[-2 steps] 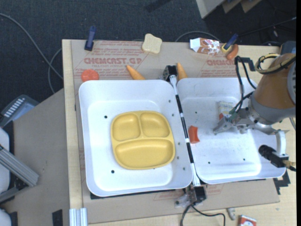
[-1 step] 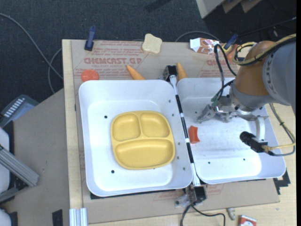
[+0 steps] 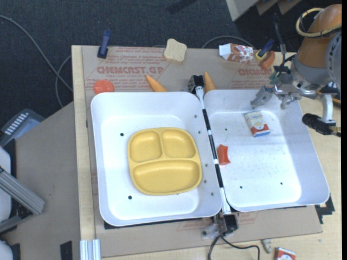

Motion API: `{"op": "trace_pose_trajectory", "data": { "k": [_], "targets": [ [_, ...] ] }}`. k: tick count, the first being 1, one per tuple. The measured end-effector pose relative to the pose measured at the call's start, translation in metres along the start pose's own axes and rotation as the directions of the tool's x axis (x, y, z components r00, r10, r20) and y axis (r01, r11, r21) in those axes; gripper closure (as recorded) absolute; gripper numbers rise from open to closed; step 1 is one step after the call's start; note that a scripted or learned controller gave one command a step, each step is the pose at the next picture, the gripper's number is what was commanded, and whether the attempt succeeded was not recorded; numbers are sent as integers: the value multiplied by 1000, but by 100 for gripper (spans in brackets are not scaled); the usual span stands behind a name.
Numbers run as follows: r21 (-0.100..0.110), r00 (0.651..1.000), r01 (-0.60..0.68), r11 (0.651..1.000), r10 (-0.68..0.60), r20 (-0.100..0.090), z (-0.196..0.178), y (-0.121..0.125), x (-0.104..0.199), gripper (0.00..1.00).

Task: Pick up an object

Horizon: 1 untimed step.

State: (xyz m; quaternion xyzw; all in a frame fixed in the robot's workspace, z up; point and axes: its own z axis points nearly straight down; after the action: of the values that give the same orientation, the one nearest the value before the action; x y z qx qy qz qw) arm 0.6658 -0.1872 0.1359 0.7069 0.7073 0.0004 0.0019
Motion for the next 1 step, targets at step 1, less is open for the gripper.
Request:
{"op": "trace_pose_trajectory", "data": {
  "k": [1],
  "targets": [
    [5, 1000, 0, 1000, 0, -3, 52, -35, 23, 0]
  ]
}}
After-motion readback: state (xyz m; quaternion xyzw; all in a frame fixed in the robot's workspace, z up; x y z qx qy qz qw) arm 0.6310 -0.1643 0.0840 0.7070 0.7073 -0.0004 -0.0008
